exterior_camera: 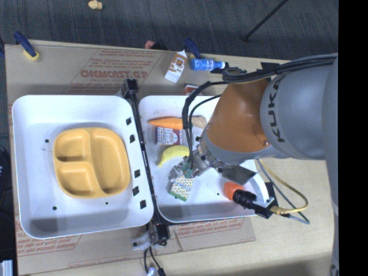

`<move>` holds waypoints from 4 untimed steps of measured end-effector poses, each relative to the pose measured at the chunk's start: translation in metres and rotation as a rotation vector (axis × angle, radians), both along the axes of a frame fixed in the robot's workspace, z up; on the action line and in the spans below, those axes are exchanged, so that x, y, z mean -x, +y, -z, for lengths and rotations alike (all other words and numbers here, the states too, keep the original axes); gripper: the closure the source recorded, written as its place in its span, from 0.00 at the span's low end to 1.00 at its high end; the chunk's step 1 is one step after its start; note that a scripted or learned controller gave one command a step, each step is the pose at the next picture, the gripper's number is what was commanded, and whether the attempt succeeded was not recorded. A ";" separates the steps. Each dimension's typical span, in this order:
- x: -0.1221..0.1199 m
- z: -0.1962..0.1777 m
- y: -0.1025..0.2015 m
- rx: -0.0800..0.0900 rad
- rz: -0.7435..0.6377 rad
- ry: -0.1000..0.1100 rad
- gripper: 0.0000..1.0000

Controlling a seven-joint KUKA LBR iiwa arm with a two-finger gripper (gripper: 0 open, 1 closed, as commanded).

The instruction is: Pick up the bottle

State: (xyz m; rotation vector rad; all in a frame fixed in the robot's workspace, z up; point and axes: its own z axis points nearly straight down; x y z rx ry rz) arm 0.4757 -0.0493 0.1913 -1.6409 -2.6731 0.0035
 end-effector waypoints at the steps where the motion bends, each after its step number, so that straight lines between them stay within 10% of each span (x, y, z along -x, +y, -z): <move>1: 0.000 0.000 0.042 -0.001 -0.166 0.000 1.00; 2: -0.001 -0.106 -0.004 0.002 0.189 -0.005 1.00; 4: 0.000 0.000 0.016 0.000 -0.041 0.000 1.00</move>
